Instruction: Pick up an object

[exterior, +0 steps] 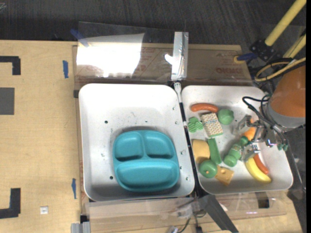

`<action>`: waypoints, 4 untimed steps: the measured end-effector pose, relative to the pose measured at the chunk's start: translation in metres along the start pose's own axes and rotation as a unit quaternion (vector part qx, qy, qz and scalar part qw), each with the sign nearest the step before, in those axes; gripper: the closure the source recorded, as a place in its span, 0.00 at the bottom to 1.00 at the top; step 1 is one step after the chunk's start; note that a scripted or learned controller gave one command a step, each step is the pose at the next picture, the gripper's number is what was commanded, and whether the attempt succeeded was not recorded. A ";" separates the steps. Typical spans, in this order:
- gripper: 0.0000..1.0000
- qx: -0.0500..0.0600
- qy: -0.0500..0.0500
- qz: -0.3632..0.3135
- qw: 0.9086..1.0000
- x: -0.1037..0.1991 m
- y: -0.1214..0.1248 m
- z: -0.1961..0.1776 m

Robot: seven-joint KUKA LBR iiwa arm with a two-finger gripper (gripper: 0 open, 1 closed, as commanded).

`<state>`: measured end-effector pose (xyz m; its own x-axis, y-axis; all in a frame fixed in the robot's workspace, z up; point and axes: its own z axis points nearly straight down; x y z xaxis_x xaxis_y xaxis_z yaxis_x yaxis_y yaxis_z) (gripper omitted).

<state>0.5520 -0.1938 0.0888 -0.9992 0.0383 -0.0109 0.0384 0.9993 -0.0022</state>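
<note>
Two bins [92,101] | hand [253,139] low over right-bin toys — grip perhaps unreadable, cannot tell

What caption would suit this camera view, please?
Gripper low over toy food in the right bin; teal tray in the left bin.

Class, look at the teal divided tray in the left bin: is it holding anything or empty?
Empty. The teal tray shows bare compartments; the toy foods lie in the right bin.

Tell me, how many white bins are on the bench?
2. The left bin holds a teal tray. The right bin holds the toy food, with the gripper over it.
</note>
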 end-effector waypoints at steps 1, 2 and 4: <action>1.00 0.002 -0.007 -0.001 1.000 -0.005 0.001 -0.014; 1.00 -0.001 -0.003 -0.003 1.000 -0.019 0.080 -0.146; 0.00 0.000 0.002 -0.033 0.999 -0.041 0.000 -0.263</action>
<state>0.5903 -0.1943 0.3527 -0.9996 -0.0269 -0.0075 -0.0269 0.9996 -0.0021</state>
